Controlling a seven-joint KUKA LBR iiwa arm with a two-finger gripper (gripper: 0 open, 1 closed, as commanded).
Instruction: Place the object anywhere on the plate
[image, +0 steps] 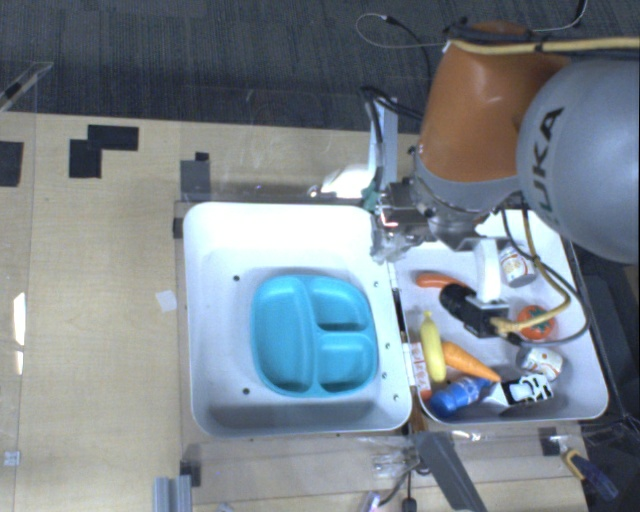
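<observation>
**Bench, two white bins**

Left bin (200, 300): blue plate (315, 335), bare. Right bin (590, 390), three o'clock: banana (432, 345), carrot (466, 358), bottle (455, 397), crowded. Gripper (385, 235) above divider; finger state indeterminable. Risk: neighbouring items snagged, wrong pick.

the plate (312, 335) lies in the left bin (215, 250); the banana (432, 348) and carrot (468, 360) lie in the right bin (590, 385).

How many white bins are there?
2. The left bin holds the blue plate. The right bin holds the little toys; the arm covers its top part.
</observation>
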